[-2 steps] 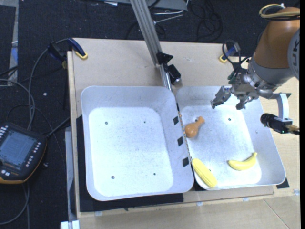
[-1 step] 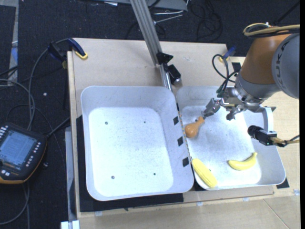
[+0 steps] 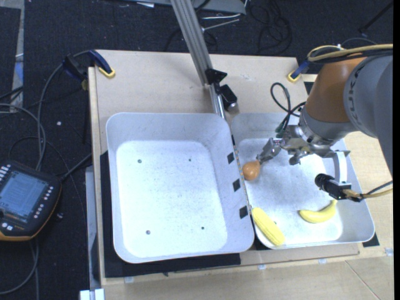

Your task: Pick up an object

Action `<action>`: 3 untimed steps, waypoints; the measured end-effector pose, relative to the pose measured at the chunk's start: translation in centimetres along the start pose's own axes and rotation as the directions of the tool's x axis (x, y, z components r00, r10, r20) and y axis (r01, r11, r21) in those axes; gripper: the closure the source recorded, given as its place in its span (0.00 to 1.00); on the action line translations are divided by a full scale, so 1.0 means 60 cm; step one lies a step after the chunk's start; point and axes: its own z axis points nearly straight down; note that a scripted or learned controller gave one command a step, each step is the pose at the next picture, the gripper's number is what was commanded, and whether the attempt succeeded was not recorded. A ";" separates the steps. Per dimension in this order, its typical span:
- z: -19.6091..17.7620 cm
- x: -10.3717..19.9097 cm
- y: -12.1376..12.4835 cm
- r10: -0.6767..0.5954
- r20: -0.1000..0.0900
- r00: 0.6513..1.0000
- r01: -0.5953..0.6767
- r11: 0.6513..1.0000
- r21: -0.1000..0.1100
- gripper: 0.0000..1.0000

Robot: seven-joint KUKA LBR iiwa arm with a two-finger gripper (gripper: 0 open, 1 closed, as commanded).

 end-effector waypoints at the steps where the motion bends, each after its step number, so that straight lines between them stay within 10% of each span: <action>1: -0.020 0.000 0.001 0.000 0.000 1.000 0.000 1.000 -0.003 1.00; 3: -0.131 -0.014 0.013 0.000 0.000 1.000 0.000 1.000 -0.004 1.00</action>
